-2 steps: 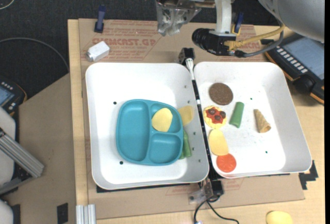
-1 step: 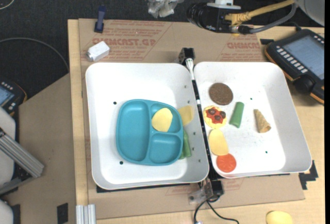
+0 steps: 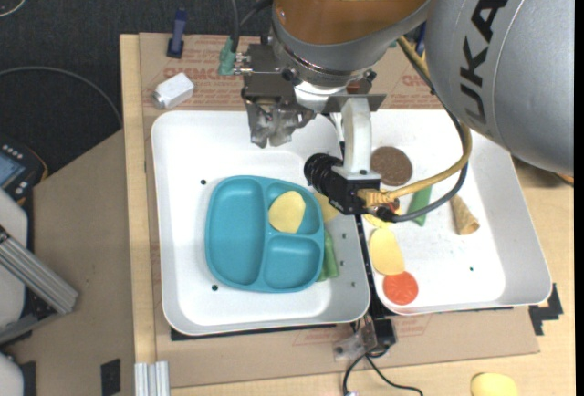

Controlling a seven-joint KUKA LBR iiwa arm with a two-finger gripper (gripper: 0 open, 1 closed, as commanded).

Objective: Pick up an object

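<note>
From the camera above the bench, the gripper hangs low over the far edge of the left bin, its grey fingers pointing down at bare white floor with nothing between them; whether those fingers are parted or closed I cannot tell, since the wrist hides most of them. The nearest thing worth picking is a pale yellow oval piece, which lies toward the camera and slightly right of the claw, so the coming move would be a short travel forward and then down; its long axis runs roughly front to back. It rests in the upper right compartment of a teal divided tray, which takes up the middle of the left bin; a green piece sits wedged between that tray and the bin's right wall. The right bin holds a brown round disc near its far side, a yellow oblong piece just beside an orange-red round one at the near left, and a tan cone farther right.
</note>
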